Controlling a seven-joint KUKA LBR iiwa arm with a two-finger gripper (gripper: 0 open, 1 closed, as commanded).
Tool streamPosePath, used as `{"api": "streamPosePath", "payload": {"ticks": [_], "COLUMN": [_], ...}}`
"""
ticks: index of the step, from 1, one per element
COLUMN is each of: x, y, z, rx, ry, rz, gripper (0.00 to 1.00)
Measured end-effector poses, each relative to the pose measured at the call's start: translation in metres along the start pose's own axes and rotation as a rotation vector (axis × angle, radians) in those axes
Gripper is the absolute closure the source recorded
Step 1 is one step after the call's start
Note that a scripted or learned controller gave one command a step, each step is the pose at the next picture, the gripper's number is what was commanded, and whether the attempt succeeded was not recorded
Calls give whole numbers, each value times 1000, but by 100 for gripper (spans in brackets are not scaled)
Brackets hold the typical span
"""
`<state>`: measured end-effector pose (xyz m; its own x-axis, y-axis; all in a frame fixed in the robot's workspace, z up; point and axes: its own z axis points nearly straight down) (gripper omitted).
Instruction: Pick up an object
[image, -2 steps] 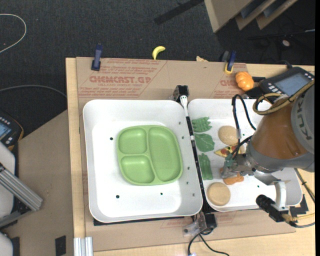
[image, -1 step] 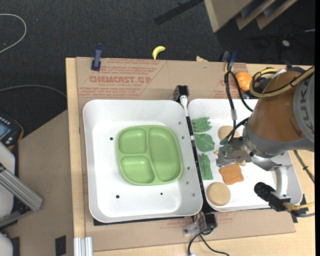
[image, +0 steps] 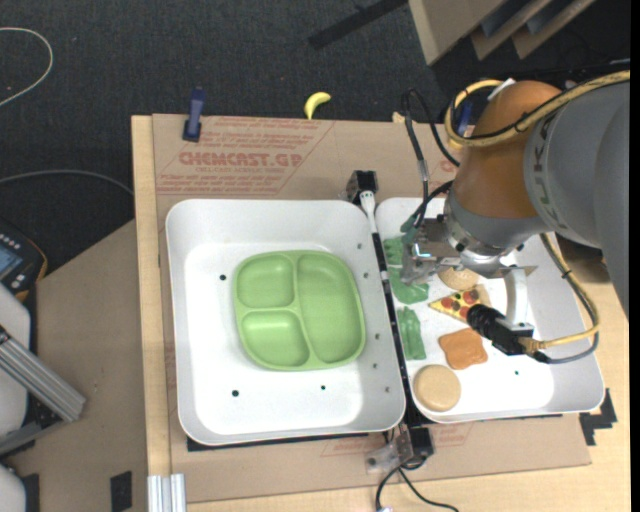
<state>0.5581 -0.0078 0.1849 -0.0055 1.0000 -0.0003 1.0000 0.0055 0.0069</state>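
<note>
Objects for picking lie before you in the right bin (image: 570, 385): a pizza slice (image: 458, 303), an orange-brown nugget (image: 463, 348), a round tan cookie (image: 437, 387) and green pieces (image: 409, 332) along its left wall. You see the gripper (image: 432, 256) low over that bin's upper left, just above the pizza slice; whether it is apart or together you cannot tell. The left bin (image: 200, 380) holds a green divided plate (image: 298, 307). A yellow banana (image: 317, 102) lies on the dark floor beyond the bench
</note>
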Motion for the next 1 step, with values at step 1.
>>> {"api": "streamPosePath", "payload": {"ticks": [1], "x": [-1], "y": [-58], "z": [-31], "rx": [10], "ry": [2], "rz": [7], "gripper": [100]}}
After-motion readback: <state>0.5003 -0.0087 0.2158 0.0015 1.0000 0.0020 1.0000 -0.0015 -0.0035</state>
